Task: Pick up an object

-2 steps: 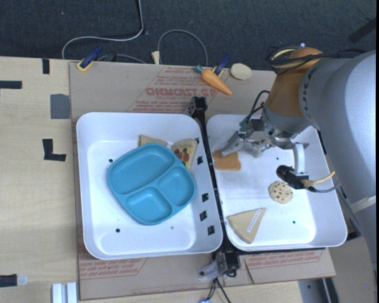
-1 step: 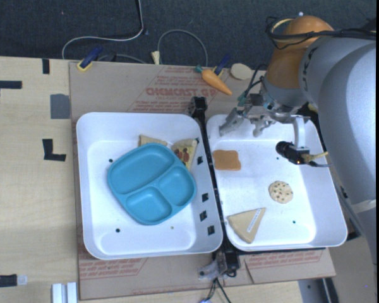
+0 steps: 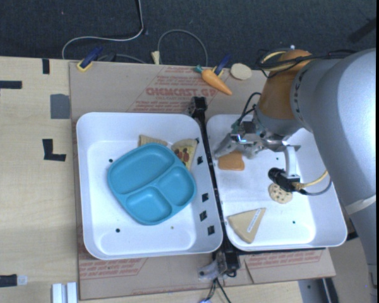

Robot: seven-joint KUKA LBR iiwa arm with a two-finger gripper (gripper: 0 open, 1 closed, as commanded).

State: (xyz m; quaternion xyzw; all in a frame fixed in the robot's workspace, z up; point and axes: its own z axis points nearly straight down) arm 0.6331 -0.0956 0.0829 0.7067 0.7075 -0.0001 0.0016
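My gripper (image 3: 243, 142) hangs low over the upper left part of the right bin (image 3: 316, 232), just above an orange-brown bread-like piece (image 3: 231, 163). Nothing can be seen held in it. A round cookie (image 3: 280, 194) lies to the right of the gripper, by the arm's cable. Near the right bin's front edge lies a tan sandwich wedge (image 3: 247, 223). The left bin (image 3: 91, 169) holds a blue divided plate (image 3: 151, 182), with flat toast-like pieces (image 3: 186, 150) poking out from under its far edge.
A toy carrot (image 3: 216, 81) and a small beige round piece (image 3: 240, 72) lie on the cardboard behind the bins. Between the bins runs a black divider (image 3: 206, 169). Cables loop at the back of the bench.
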